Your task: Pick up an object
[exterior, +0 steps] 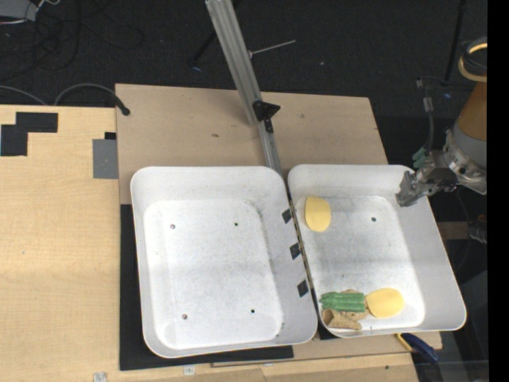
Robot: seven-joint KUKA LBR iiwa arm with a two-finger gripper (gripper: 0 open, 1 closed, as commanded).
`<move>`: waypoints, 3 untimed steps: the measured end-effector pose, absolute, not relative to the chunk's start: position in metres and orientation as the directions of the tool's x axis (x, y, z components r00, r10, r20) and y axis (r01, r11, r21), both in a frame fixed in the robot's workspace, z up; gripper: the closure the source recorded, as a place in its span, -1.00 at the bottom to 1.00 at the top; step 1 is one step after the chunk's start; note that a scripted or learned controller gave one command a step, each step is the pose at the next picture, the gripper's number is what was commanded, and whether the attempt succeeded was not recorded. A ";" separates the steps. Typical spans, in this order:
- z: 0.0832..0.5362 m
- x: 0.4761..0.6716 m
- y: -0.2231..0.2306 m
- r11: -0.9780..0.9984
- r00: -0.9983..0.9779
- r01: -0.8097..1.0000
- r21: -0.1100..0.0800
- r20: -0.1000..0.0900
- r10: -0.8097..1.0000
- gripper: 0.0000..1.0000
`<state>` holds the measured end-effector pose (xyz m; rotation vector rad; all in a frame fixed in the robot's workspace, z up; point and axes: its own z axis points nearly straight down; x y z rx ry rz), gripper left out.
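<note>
**Camera view: arm at the right bin's far corner, objects untouched**

The right bin (pixel 413 293) holds four things. A pale yellow oval piece (pixel 317 213) lies alone near the divider between the bins, at the far left of this bin. At the near edge a green toy (pixel 343 301) lies beside a yellow round piece (pixel 385 302), the two just touching or nearly so, with a small tan object (pixel 343 319) tucked under the green one. The left bin (pixel 159 213) sits alongside. A metal rail (pixel 238 62) slants across the board behind both bins.

The gripper (pixel 412 189) hangs over the right bin's far right corner, well apart from every object. Whether it is spread or closed cannot be told at this size; nothing shows in its grasp.
</note>
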<state>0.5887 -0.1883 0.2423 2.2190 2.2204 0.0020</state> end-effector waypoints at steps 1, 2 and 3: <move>0.250 0.580 -0.138 0.004 -0.004 1.000 -0.003 0.003 1.000 1.00; 0.243 0.578 -0.094 0.004 -0.004 1.000 -0.005 0.003 1.000 1.00; 0.236 0.569 -0.052 0.002 -0.002 1.000 -0.006 0.002 1.000 1.00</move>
